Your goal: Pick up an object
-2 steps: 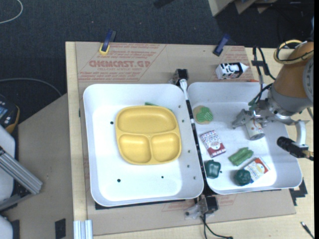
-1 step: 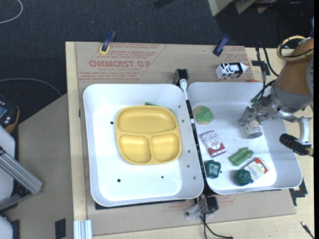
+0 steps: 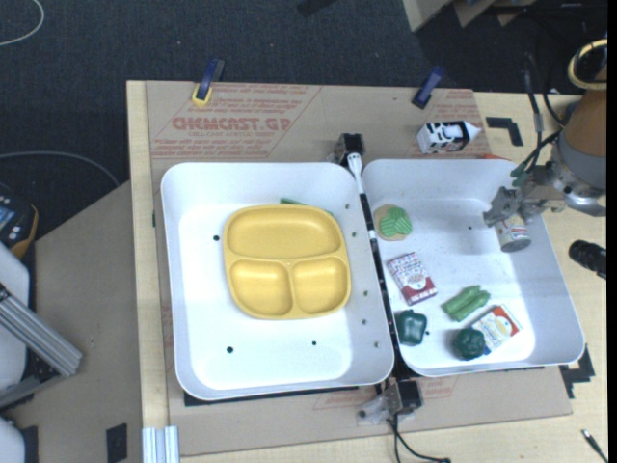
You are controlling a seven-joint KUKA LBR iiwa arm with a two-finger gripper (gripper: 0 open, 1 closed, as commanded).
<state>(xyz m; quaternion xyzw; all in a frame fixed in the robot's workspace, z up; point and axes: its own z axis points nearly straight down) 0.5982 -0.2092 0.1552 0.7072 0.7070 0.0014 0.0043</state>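
Observation:
The right bin (image 3: 549, 268) holds several small objects. A round green and cream piece (image 3: 393, 223) lies near its left wall, with a red and white packet (image 3: 412, 276) below it. Toward the front lie a light green pod (image 3: 466, 302), two dark green pieces (image 3: 413, 328) (image 3: 469, 343) and a white packet with red and yellow print (image 3: 498, 324). My gripper (image 3: 515, 228) hangs over the upper right part of this bin, apart from all of these objects. Nothing shows in its grasp.
The left bin (image 3: 193, 307) carries a yellow three-part plate (image 3: 286, 258), and a green sliver (image 3: 292, 202) peeks out behind it. A black and white toy (image 3: 448, 135) sits on the board beyond the right bin. Clamps (image 3: 204, 83) (image 3: 427, 88) hold the board's far edge.

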